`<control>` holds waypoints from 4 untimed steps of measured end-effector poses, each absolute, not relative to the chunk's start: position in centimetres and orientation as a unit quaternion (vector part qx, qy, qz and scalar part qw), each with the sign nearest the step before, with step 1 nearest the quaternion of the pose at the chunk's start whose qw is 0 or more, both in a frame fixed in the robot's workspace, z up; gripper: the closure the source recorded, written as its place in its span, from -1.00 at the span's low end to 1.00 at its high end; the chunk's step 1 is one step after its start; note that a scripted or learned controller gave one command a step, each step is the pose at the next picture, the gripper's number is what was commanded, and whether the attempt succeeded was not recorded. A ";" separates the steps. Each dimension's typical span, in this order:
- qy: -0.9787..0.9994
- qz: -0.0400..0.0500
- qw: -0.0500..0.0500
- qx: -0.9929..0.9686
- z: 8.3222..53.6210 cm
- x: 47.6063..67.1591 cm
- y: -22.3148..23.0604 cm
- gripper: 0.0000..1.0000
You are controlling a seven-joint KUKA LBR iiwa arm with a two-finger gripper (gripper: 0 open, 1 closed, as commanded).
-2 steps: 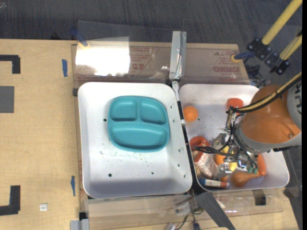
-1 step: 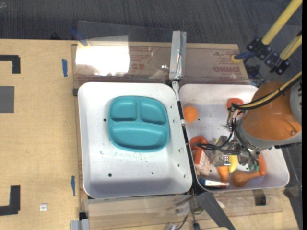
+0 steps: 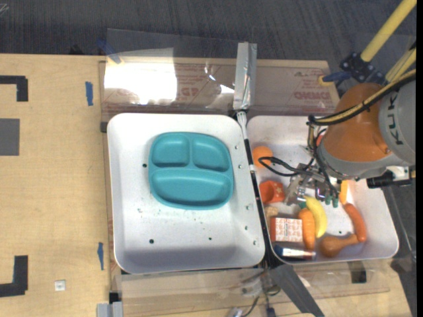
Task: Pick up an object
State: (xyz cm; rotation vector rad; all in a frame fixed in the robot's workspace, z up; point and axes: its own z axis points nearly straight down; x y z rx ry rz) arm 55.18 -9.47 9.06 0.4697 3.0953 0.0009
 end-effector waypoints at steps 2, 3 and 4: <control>0.989 0.000 0.013 0.149 10.4 55.6 -9.4 1.00; 0.981 0.002 0.006 0.193 18.9 56.9 -2.6 1.00; 0.981 0.001 0.003 0.195 18.6 56.7 -2.8 -1.00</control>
